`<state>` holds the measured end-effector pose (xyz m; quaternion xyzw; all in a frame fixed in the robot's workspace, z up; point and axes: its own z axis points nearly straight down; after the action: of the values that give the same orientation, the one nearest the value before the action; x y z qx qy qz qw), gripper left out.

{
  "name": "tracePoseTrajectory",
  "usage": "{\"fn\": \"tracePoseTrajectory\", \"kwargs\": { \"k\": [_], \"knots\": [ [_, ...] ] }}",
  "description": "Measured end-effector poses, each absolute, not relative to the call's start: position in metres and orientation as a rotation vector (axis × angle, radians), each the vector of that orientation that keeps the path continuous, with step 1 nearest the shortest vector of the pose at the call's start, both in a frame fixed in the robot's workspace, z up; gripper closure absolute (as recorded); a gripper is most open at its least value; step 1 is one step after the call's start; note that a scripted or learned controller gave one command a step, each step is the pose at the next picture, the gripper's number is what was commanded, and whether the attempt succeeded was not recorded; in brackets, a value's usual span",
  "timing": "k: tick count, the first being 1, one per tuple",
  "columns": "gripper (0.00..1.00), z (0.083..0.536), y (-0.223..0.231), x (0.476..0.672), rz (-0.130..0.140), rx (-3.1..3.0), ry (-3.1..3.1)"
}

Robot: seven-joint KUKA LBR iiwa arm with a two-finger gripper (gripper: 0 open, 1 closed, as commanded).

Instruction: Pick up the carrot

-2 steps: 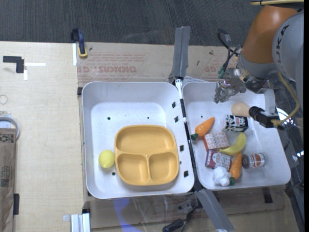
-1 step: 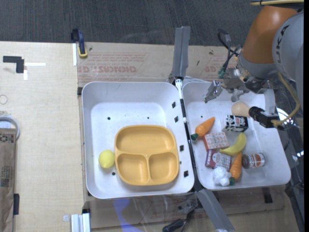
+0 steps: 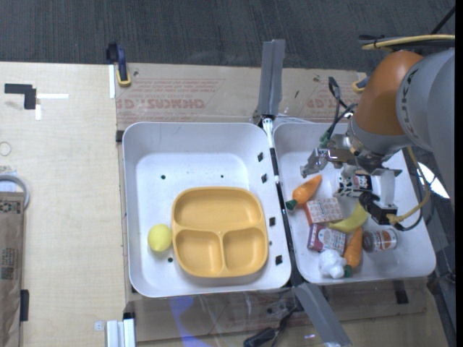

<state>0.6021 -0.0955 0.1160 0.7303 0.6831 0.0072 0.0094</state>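
Pincer [image 3: 338,166] hung over right bin [image 3: 419,266], upper part; finger state can't tell. Carrot [image 3: 307,190] lay just below-left of it, near bin's left wall, long axis diagonal, leafy end lower-left.

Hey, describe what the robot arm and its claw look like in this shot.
The arm is bulky, rounded and grey, with a glossy orange band above the wrist. Thin black cables run beside the wrist, and a yellow cable loops near it. The claw is a cluster of small metallic grey and black parts with some white.
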Motion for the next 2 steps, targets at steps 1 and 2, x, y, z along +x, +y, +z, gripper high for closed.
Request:
{"fn": "tracePoseTrajectory", "kwargs": {
  "k": [1,2],
  "knots": [
    [0.0,0.1091,-0.0999,0.5887,0.048,2.58,1.742],
    [0.0,0.1082,-0.1016,0.5806,0.021,2.232,2.168]
  ]
}}
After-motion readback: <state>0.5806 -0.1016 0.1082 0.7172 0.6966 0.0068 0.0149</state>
